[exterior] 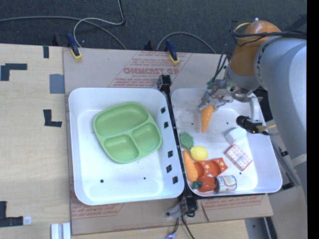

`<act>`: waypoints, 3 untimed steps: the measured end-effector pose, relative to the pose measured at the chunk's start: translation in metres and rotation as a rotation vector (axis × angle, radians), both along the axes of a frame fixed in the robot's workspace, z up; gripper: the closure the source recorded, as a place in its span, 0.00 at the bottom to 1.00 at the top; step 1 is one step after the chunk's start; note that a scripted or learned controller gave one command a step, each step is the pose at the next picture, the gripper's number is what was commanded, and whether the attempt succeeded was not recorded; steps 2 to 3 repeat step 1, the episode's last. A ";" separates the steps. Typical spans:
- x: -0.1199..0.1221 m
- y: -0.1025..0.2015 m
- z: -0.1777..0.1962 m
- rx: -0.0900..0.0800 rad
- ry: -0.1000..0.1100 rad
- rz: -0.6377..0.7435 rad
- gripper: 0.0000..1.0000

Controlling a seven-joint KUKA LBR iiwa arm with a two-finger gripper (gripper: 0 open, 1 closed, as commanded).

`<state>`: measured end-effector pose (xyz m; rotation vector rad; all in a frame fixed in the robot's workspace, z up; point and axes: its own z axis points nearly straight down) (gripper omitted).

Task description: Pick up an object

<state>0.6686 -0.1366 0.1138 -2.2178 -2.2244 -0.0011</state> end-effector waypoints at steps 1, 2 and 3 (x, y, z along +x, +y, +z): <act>-0.063 0.056 0.071 0.000 0.000 0.000 1.00; -0.063 0.056 0.071 0.000 0.000 0.000 1.00; -0.063 0.056 0.071 0.000 0.000 0.000 1.00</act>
